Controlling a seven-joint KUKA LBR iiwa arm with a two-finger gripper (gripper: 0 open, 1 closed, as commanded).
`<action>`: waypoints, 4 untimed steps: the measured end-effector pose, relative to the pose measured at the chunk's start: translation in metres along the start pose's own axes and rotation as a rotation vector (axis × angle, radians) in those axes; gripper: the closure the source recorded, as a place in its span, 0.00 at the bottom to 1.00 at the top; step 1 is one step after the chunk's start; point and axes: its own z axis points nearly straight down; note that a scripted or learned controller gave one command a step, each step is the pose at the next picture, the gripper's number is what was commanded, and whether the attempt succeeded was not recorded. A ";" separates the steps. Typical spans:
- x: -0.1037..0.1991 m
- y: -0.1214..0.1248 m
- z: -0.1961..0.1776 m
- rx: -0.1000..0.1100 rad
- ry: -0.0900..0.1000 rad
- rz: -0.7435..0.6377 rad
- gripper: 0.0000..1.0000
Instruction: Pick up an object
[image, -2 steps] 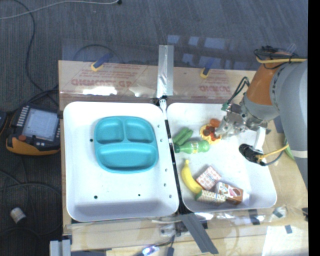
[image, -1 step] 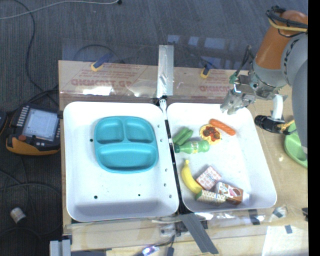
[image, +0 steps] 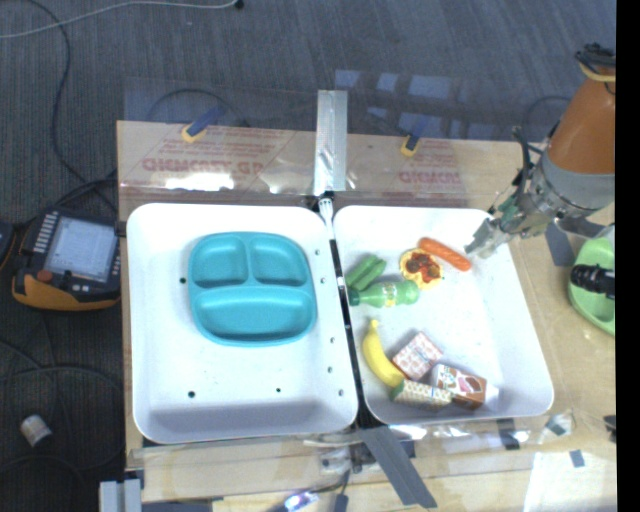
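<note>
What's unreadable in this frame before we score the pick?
- End effector: too small and blurred in the camera view to tell its state or whether it touches the carrot.
- Small boxes: print too small to read.
- Yellow toy: kind unclear, blurred.
- Arm: cut off by the right edge.

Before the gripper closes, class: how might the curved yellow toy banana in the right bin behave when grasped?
The curved yellow toy banana looks like smooth plastic, so probably light, stiff and slippery. Its curve may make it pivot. It lies against the small cartons, which could shift too.
</note>
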 end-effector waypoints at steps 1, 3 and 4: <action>0.057 0.012 -0.012 -0.003 0.002 -0.382 1.00; 0.061 0.037 0.004 0.000 0.001 0.019 1.00; 0.005 0.051 -0.011 -0.001 -0.002 -0.269 1.00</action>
